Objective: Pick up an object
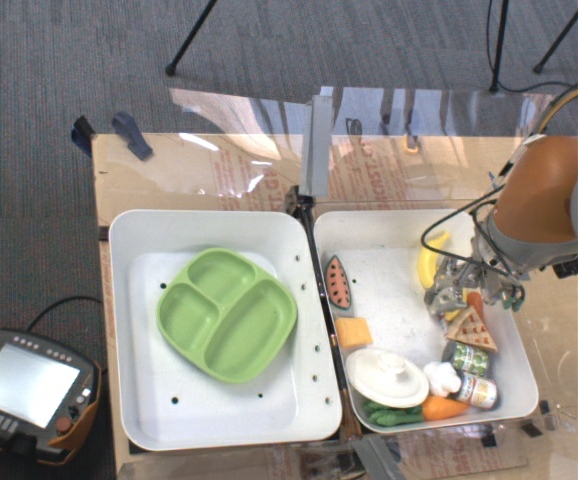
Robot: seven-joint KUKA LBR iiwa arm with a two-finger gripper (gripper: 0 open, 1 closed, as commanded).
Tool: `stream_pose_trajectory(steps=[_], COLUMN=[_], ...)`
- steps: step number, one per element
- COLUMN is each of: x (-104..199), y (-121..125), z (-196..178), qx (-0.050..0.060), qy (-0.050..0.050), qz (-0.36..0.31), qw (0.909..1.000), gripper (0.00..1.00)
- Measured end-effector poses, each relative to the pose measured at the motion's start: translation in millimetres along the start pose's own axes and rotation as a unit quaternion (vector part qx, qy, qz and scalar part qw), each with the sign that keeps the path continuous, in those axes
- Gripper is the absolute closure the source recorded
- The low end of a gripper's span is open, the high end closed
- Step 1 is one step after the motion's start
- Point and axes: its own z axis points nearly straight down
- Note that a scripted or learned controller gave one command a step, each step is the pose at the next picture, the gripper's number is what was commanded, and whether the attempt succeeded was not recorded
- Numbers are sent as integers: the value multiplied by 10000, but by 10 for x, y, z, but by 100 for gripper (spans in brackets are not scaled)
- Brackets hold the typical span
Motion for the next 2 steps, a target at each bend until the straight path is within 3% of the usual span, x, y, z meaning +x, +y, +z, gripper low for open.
stream_pose_trajectory(steps=[1,2], x=[-180,363], y=[681,203], z=[7,9], qx=[-21,-6], qy=[-2,7], qz=[223,-63], qw=[9997,10000], gripper=[0,0])
